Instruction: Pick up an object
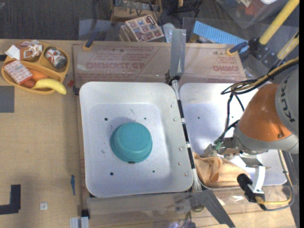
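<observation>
Tan cloth (pixel 212 170) we locate bunched in the right bin's (pixel 204 108) near-left corner, grey-and-orange arm (pixel 263 120) above it, teal bowl (pixel 131 142) inverted mid left bin (pixel 95 103), fingers' opening we cannot tell.

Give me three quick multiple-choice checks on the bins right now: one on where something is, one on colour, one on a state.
1. Where does the teal bowl lie?
A. in the left bin
B. in the right bin
C. on the bench outside the bins

2. What colour is the cloth-like thing in the right bin?
A. blue
B. tan-orange
C. green

3. How does the teal bowl sit?
A. on its side
B. stacked on another bowl
C. upside down, base up

Answers:
1 A, it sits near the middle of the left bin.
2 B, it is tan-orange, at the near left corner under the arm's wrist.
3 C, its flat base faces up and the rim is on the floor.
</observation>
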Robot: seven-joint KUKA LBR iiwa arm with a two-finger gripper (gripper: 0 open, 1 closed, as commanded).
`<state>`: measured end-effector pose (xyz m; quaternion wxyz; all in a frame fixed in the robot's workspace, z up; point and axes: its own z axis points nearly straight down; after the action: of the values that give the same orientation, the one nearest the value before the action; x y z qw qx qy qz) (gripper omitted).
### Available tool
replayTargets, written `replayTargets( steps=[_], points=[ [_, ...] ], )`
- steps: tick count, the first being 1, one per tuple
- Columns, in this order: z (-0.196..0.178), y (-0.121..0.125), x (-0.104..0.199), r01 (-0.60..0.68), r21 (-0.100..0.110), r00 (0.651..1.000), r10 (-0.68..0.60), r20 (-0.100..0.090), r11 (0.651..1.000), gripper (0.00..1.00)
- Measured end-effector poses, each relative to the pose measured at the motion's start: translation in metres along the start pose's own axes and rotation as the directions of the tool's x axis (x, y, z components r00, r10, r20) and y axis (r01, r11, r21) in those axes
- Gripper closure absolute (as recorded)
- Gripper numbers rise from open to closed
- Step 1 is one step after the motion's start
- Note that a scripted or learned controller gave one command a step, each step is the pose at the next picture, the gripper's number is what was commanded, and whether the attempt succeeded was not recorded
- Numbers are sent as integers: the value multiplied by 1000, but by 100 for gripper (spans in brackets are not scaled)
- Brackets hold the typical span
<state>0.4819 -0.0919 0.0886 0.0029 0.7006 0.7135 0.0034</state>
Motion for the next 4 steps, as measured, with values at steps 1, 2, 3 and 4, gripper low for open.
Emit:
replayTargets(
  steps=[1, 2, 3, 4],
  points=[
    [-11, 2, -1, -3, -6, 1000, 3, 1, 1000, 100],
    [-11, 2, -1, -3, -5, 1000, 3, 1, 1000, 0],
    [-96, 34, 13, 1, 9, 1000, -1, 1, 1000, 0],
    [-19, -3, -13, -102, 10, 995, 102, 1, 995, 0]
  ],
)
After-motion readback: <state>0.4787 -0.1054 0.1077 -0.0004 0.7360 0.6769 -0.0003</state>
